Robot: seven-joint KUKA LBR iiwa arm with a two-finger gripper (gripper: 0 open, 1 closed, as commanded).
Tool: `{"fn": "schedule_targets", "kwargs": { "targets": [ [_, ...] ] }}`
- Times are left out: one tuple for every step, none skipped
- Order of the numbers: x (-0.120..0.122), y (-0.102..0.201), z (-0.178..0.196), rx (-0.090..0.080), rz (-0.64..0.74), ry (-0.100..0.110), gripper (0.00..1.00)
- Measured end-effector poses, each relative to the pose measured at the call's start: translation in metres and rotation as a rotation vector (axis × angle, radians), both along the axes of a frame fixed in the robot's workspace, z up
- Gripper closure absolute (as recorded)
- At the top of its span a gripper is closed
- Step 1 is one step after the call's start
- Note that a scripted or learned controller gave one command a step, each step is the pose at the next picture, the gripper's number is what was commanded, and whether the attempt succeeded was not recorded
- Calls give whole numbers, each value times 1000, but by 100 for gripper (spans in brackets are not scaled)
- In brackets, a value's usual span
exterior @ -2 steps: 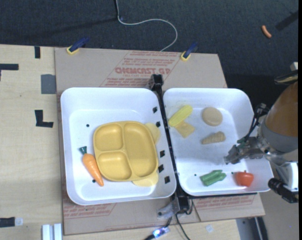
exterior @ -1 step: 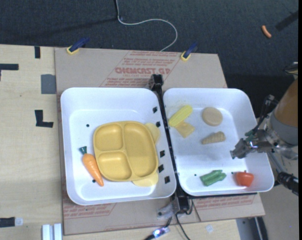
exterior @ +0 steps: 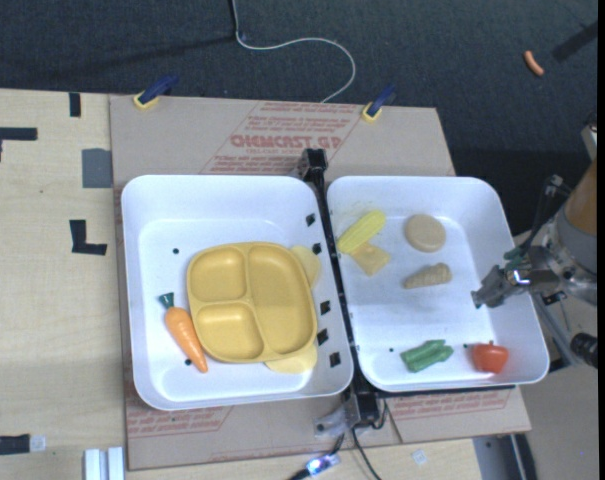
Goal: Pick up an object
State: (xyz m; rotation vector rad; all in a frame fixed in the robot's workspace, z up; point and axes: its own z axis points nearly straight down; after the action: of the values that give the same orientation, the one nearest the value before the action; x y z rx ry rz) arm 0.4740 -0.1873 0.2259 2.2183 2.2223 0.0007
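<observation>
While the arm (exterior: 582, 238) reaches in from the right, the hand (exterior: 494, 290) sits over the right rim of the right bin (exterior: 482, 200), dark fingers pointing left into the bin. Can't tell from this angle if it's released or clenched; nothing visible between the fingers. It touches none of the items.

Right bin contents: corn (exterior: 362, 231) at upper left, close to the divider, tilted. Yellow wedge (exterior: 372, 260) just below the corn, nearly touching it. Round tan piece (exterior: 424, 233) upper middle. Tan lumpy piece (exterior: 427, 277) below that, lying on its side, nearest item to the hand but apart from it. Green veg (exterior: 425, 354) near the front wall. Tomato (exterior: 490, 357) in the front right corner, just beside the green veg, below the hand.

Left bin (exterior: 147, 208): yellow divided plate (exterior: 250, 301) in the middle, three compartments. Carrot (exterior: 185, 336) lies just left of the plate, green top pointing up-left. Pale yellow piece (exterior: 307, 263) pokes out from the plate's upper right edge, another (exterior: 294, 362) at its lower right edge; mostly hidden, can't identify either.

Both bins sit side by side on cardboard (exterior: 282, 138) on the tabletop (exterior: 42, 268). White cable (exterior: 302, 43) loops behind the bins.
</observation>
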Motion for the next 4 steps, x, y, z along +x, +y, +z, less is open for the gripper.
{"fn": "schedule_targets", "kwargs": {
  "targets": [
    [38,36,9,2,5,0,100],
    [77,79,-3,1,4,2,100],
    [113,107,3,2,4,1,100],
    [132,118,7,1,1,2,100]
  ]
}}
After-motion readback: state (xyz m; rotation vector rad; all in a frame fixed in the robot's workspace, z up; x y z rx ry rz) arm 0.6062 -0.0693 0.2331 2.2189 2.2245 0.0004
